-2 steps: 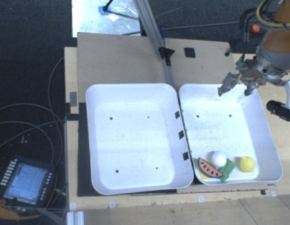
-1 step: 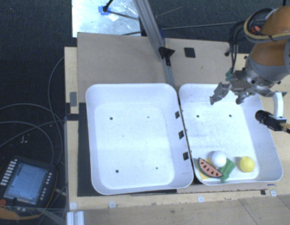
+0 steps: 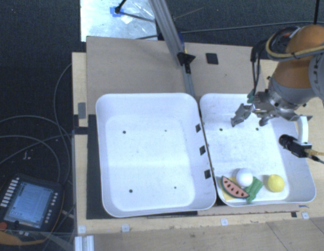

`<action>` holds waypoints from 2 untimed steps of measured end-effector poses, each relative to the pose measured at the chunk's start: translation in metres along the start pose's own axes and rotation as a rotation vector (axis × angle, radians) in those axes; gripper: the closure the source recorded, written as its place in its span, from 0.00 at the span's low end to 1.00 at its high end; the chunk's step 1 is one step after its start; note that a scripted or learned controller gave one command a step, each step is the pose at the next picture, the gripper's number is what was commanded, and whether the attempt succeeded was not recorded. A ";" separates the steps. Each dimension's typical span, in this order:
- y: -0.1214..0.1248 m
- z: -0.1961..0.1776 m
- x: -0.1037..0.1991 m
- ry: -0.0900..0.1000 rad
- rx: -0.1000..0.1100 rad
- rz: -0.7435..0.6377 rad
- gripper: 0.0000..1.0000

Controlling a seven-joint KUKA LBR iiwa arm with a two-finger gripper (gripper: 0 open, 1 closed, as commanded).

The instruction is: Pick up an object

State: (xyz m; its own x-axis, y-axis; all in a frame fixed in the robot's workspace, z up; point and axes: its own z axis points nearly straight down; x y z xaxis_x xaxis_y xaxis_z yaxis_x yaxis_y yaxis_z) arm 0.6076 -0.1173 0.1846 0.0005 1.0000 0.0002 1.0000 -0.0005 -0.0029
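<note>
Several small objects lie in the front of the right bin (image 3: 224, 150): a watermelon slice (image 3: 233, 188), a white ball (image 3: 244, 177), a green piece (image 3: 255, 187) and a yellow lemon (image 3: 276, 182). My gripper (image 3: 248, 121) hangs over the back part of that bin, well behind the objects. Its fingers are spread open and nothing is between them. The grey arm with its orange band (image 3: 303, 51) comes in from the right.
The left bin (image 3: 146, 150) sits beside the right one, joined by black clips along the shared wall. A metal pole (image 3: 169, 27) slants over the bench behind the bins. A black cable piece (image 3: 293, 145) hangs off the wrist over the right bin's right side.
</note>
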 end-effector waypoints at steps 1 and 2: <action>0.000 0.063 0.001 0.000 0.002 -0.001 0.00; 0.001 0.049 0.000 -0.001 -0.005 -0.001 1.00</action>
State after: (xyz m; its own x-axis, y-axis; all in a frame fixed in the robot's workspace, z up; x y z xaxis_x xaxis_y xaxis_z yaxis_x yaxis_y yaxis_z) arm 0.6089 -0.1171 0.1357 -0.0001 1.0000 -0.0004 1.0000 0.0001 0.0024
